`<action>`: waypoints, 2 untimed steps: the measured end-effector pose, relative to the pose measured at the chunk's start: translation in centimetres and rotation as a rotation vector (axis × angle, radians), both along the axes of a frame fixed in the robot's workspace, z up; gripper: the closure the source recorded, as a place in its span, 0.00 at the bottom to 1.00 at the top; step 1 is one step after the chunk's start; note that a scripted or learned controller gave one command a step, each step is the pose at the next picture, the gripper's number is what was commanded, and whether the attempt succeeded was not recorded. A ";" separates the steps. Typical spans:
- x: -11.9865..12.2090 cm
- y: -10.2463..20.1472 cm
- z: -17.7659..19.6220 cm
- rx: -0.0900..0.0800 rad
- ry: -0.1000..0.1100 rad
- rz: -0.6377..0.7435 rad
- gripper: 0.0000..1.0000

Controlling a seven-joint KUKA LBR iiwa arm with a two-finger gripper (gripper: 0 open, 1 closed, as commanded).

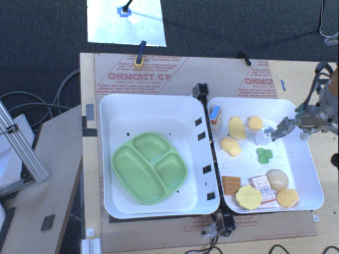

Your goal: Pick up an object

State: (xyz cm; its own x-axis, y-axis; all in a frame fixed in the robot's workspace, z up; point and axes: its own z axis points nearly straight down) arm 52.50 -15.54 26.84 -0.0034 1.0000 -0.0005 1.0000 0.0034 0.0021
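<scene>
The right bin [312, 168] holds several toy foods: a small blue-and-orange box [214, 114], a pale yellow piece [236, 127], a yellow round piece [255, 123], a ridged yellow piece [230, 146], a green sprig [264, 154], a brown cracker [231, 184], a yellow disc [248, 197], a red-and-white packet [262, 187], a beige egg [277, 179] and an orange waffle piece [287, 197]. My gripper [292, 133] hangs over the bin's upper right part, open, with nothing between its fingers. Its left finger [279, 130] points toward a small clear-white piece [261, 136].
The left bin [122, 110] holds a green divided tray [149, 166]. A black divider with clips [207, 152] runs between the bins. A blue-and-yellow clamp [140, 54] sits on the board behind the left bin. A metal frame [21, 147] stands at the far left.
</scene>
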 end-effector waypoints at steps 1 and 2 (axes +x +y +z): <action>-0.5 0.2 -4.4 0.001 0.003 -0.002 0.00; -1.0 1.0 -9.0 0.002 0.004 -0.002 0.00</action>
